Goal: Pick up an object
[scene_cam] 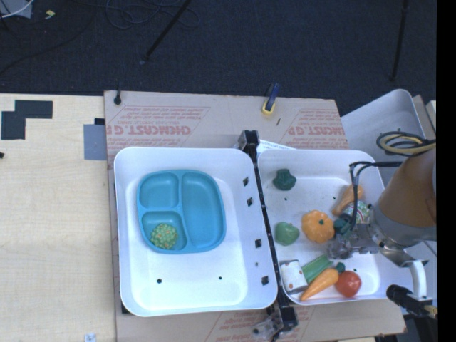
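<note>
Tool point(340, 246) near pumpkin point(318, 226) — labels unreadable.

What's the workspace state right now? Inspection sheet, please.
Surface: two shallow white bins side by side, left bin, right bin, on a brown cardboard sheet.
Job's things: right bin holds an orange toy pumpkin, dark green toy vegetable, light green toy pepper, orange toy carrot, red toy tomato, green stick-shaped toy.
Clutter: left bin holds a blue sectioned plastic plate with green toy peas.
Tool: low in the right bin beside the pumpkin; grasp unclear.
Cables: black loops on the dark floor.
Surroundings: blue-yellow clamp.
</note>
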Controlling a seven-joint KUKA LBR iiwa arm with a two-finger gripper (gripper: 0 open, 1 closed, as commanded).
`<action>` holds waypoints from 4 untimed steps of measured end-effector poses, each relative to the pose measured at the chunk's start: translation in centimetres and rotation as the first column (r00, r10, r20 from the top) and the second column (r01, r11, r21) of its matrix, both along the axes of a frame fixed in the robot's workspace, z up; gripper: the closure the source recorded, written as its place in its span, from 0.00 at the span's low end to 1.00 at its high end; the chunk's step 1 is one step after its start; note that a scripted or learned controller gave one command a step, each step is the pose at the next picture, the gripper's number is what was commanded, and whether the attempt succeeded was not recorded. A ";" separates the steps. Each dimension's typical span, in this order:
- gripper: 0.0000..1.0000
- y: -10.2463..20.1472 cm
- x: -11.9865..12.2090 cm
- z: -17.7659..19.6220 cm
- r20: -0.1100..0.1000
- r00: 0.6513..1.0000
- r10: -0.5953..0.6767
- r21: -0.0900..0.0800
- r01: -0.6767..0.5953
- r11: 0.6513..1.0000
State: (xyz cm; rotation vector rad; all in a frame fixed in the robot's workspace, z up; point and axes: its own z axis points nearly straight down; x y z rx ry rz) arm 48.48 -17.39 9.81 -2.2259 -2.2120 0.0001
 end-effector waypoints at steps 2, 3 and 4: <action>1.00 -2.0 -0.8 10.8 0.005 1.000 0.003 -0.004 -0.003 1.000; 1.00 -2.1 -0.7 13.1 0.003 1.000 0.007 -0.002 -0.007 1.000; 1.00 3.3 0.1 12.3 -0.001 1.000 0.011 0.001 -0.011 1.000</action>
